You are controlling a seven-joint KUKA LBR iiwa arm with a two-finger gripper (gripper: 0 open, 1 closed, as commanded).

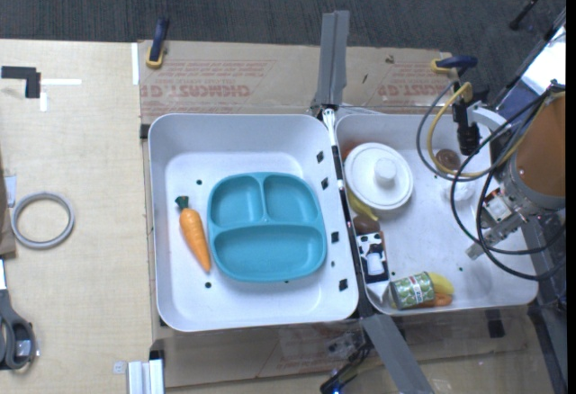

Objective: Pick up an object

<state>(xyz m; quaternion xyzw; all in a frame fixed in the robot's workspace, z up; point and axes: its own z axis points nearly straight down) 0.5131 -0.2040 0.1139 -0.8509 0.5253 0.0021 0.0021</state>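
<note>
Two bins (166, 230) wait loaded, carrot (194, 237) beside the plate (267, 227), while the gripper (504, 226) hovers right, grip state unreadable.

Left bin (166, 230): white throughout. It holds a teal-blue divided plate (267, 227), plain and unpatterned, and to its left an orange toy carrot (194, 237) with a dark green top. Right bin (504, 284): white. At its far left sits a white lidded pot (382, 174); at its near edge lies a green jar (413, 291) touching a yellow and orange item. Bench surface (81, 293): pale wood grain. Grey tape roll (40, 219) at the left.
</note>
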